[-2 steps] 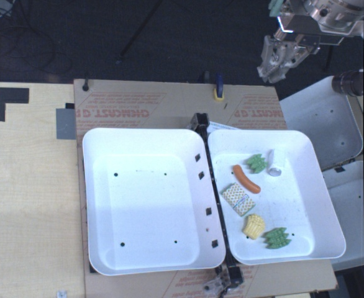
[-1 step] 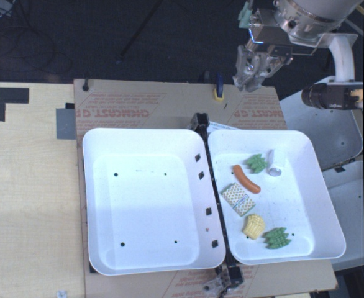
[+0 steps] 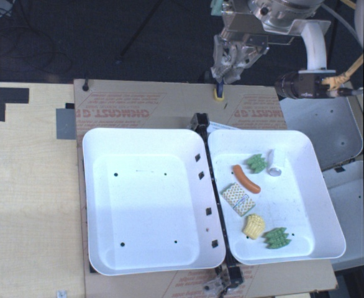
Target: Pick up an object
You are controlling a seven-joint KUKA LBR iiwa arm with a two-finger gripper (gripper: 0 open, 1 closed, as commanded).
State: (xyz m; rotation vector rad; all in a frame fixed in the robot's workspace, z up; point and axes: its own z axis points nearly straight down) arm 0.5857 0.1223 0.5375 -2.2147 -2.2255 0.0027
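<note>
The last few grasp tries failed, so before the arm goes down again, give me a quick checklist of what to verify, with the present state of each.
1. Objects in the right bin: ok. An orange sausage, a yellow corn piece, a checkered packet and two green pieces are there.
2. Tool clear of the bins: ok, raised beyond their far edge.
3. Tool carrying anything: cannot tell; its tip is blurred.
4. Sausage free to grasp: ok, it lies apart from the rest.
5. Corn piece free to grasp: not ok, it sits close by the packet and a green piece.
</note>
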